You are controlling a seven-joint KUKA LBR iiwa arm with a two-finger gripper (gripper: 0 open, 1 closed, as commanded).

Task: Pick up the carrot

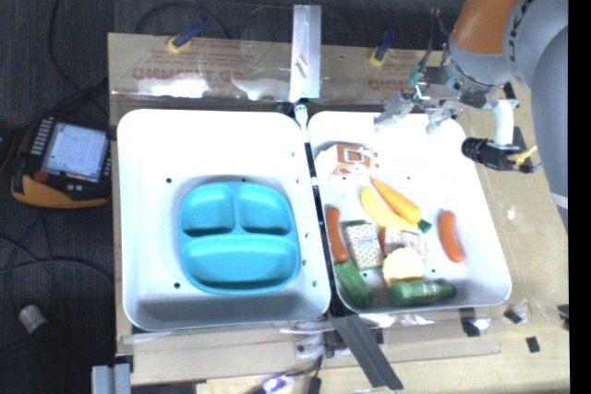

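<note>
While the carrot [397,202] lies slantwise in the right bin [480,198], its green end points toward the near right corner and its tip toward the far left, resting across a yellow banana [377,208]. Dark carpet surrounds the counter [536,226]. Sausages [450,236], small boxes [363,244] and a green bottle [421,292] crowd around it. Up at the bin's far rim the gripper [420,109] hangs with fingers spread, nothing between them. A blue tray [240,235] sits in the left bin [148,198].

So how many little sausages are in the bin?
2. One sausage lies along the right bin's left wall, the other sausage near its right side. More could hide under the pile.
</note>
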